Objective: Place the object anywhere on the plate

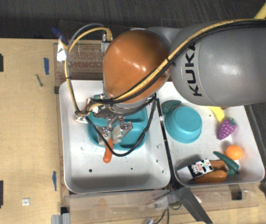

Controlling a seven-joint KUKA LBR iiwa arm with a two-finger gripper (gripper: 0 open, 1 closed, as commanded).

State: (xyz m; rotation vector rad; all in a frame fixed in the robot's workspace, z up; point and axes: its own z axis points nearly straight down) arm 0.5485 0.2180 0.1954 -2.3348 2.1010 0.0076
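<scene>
The big grey arm [235,64] is reaching in over the bins, its glossy orange dome-shaped band [135,66] sitting right above the wrist, with yellow and black cables looping around it. Below that, the gripper [113,133] is hanging over the left bin [77,171], a shallow white plastic tray with rounded corners and a few dark specks on its floor. Its metal fingers [117,131] are pointing down over a smooth teal plate [137,129] that is lying flat in the bin. A small orange carrot-like object [107,152], slim and tapered, is showing just under the fingertips; its upper end is lying on the plate's near rim and its lower end is poking out onto the white bin floor. The jaws are looking narrow, closed in around the top of the orange piece, though the clutter of metal is making that hard to judge.

In the right bin [256,171] a round teal bowl [184,123] is sitting upside up beside a bumpy purple grape cluster [226,128], a smooth orange fruit [234,152], a yellow banana-like piece [216,112], a small black-and-white printed box [201,167], and a long orange carrot with a green top [219,171].
</scene>
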